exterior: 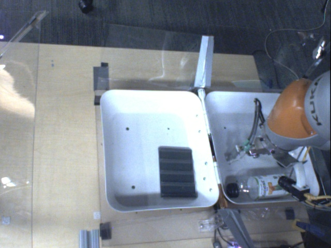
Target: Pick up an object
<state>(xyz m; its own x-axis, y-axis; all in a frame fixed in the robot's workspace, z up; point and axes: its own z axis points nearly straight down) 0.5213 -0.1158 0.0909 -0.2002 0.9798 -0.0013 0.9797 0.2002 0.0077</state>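
Arm [302, 112]: cut off at the right edge; its orange band hides part of the right bin [227, 112]. Gripper [248, 150]: small, blurred, over the right bin; cannot tell its state. Bottle [256, 186]: lying flat along that bin's near wall. Black ridged block [177, 172]: in the left bin [134, 112]. Counter [62, 138]: pale wood, clear panel at left. Floor [155, 4]: dark carpet.

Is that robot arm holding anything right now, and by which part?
Cannot be told: the gripper hangs over the right bin, above the lying bottle.
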